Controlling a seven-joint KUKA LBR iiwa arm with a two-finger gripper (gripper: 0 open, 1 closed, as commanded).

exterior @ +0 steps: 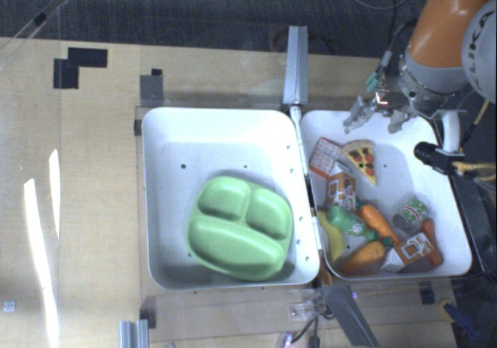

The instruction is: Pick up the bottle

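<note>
At the lower right of the frame, the green bottle (344,221) is lying in the right bin (460,261), touching a banana (332,236) and a carrot (376,221). Farther up, a pizza slice (361,160) is resting mid-bin. At the upper right, the gripper (378,115) is hovering over the bin's far rim with fingers spread apart, holding nothing.

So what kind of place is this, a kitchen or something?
More likely a robotics lab: a robot arm reaches over two white bins, one holding toy food such as a pizza slice, with cables on the floor.
</note>
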